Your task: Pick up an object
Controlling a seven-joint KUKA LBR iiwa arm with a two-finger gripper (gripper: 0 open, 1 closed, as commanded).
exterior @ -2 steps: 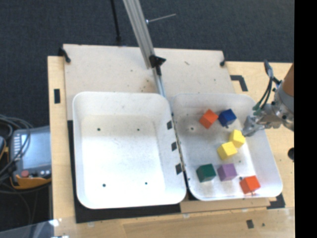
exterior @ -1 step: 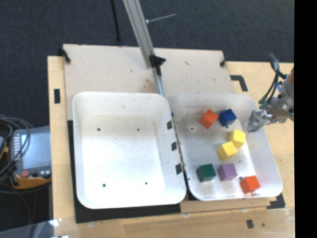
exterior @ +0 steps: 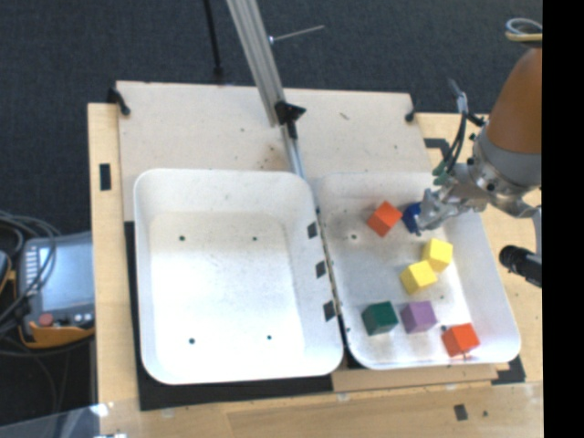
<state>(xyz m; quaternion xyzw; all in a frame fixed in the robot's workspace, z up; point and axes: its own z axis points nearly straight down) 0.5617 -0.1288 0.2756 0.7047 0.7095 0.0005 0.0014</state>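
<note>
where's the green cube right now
In the camera view the green cube sits low in the right bin, near its left wall, just left of the purple cube.

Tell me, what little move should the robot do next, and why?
Probably lower a bit onto the blue block. The end effector hangs right beside it in the right bin, with the orange block close on the other side.

You are viewing an evenly lit scene under diffuse overhead light. The two white bins [exterior: 228,272] read bright, close to washed out, with little surface detail. Shadows are soft and short; note a thin dark one along the bins' near edge. The whole frame is slightly soft and low in resolution. The dark floor [exterior: 55,35] appears grainy.
</note>
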